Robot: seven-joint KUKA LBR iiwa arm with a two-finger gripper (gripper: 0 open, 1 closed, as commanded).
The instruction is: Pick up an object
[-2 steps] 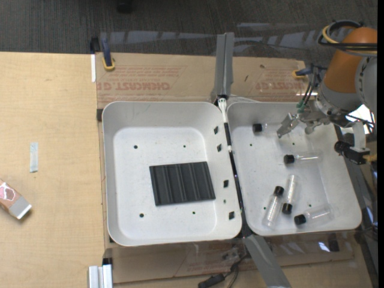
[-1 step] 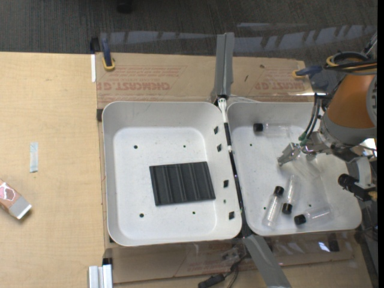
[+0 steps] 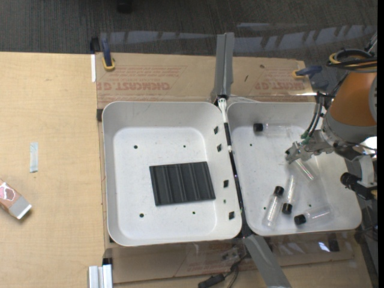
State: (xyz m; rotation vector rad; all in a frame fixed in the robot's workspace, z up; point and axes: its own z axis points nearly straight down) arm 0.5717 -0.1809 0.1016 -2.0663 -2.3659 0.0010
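Observation:
My gripper (image 3: 297, 153) hangs low over the right white bin (image 3: 240, 161), in its upper right part, below the orange band of the arm (image 3: 354, 98). Just beneath it lies a clear tube (image 3: 304, 170); whether it is touched is hard to tell. Further toward the front lie two clear tubes with black caps (image 3: 274, 204) (image 3: 288, 194) side by side. A third capped tube (image 3: 313, 214) rests near the front right corner. A small black cap (image 3: 258, 126) sits alone near the bin's far wall.
The left white bin (image 3: 120, 161) holds a black ribbed pad (image 3: 182, 183) at its middle. A grey divider post (image 3: 224, 65) rises between the bins at the back. On the wooden bench to the left lie a small packet (image 3: 13, 200) and a thin strip (image 3: 33, 157).

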